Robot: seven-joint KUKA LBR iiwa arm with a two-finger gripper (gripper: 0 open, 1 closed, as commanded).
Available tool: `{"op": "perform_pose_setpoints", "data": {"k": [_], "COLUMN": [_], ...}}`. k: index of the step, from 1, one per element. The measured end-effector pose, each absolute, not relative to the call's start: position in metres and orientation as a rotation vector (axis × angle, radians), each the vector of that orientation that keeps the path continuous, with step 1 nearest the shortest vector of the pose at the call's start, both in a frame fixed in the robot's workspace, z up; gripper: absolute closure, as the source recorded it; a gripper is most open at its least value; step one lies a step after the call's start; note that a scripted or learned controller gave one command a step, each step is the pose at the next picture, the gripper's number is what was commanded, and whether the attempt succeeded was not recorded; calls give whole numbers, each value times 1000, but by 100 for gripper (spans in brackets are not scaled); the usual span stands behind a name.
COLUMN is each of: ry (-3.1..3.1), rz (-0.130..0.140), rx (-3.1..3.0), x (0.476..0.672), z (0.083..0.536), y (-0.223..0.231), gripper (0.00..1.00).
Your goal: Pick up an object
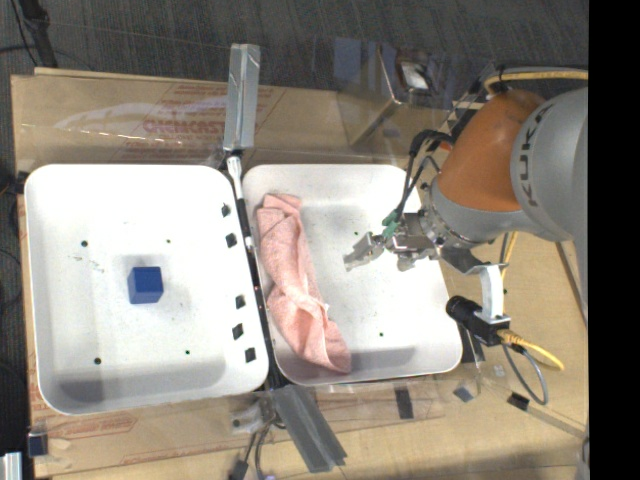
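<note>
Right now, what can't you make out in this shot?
- Hand, camera view: too small and blurred to read its grip.
- Pink cloth: its own folds hide whatever lies beneath.
- Arm: cut off by the right edge.
- Blue cube: underside hidden.

Left bin (60,298): I see plain white, with a few small dark specks across the floor.
Right bin (390,193): I see the same white, greyer where shade falls along the near wall.
Cube (146,284): solid blue on my screen, no marking.
Cloth (295,280): pale pink, uniform, darker only in its folds.
Arm (545,158): grey shell with an orange band (482,163) above the wrist.
Gripper (362,251): I read it as silvery grey metal, with a touch of green behind it.
Cable (535,353): yellow, by a black fitting.
Bench (130,123): tan cardboard brown, with faint red printing.
Floor (130,18): dark grey, finely streaked.
</note>
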State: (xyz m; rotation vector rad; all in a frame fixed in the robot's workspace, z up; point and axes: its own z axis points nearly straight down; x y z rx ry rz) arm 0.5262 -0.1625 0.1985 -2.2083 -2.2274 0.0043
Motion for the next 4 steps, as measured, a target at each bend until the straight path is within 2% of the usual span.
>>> {"op": "perform_pose_setpoints", "data": {"k": [1,2,3,4], "ry": [-2509,-2609,-2791,-2680], "rz": [0,1,-1,1], "rx": [-1889,-1747,-1440,-1640], "x": [577,525,494,524], "z": [92,92,92,93], "y": [-139,-114,-116,-103], "gripper": [0,0,0,0]}}
